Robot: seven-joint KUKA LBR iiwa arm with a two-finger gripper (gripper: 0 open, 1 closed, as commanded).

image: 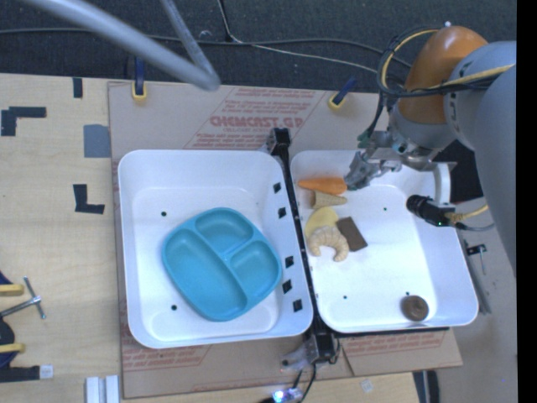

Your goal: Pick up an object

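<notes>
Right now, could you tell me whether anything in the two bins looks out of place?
Nothing stands out. The blue sectioned plate lies flat in the left white bin; the orange carrot-shaped toy, pale croissant and brown slab cluster in the right white bin.

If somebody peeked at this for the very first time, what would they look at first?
Probably the big blue tray with three compartments, lying in the left white bin. Next, the grey arm with its orange band reaching in from the right, its tool low over the right white bin, just beside an orange carrot-like piece. A little pile of toy food sits below that, and a small brown round thing waits near the bin's front corner.
</notes>
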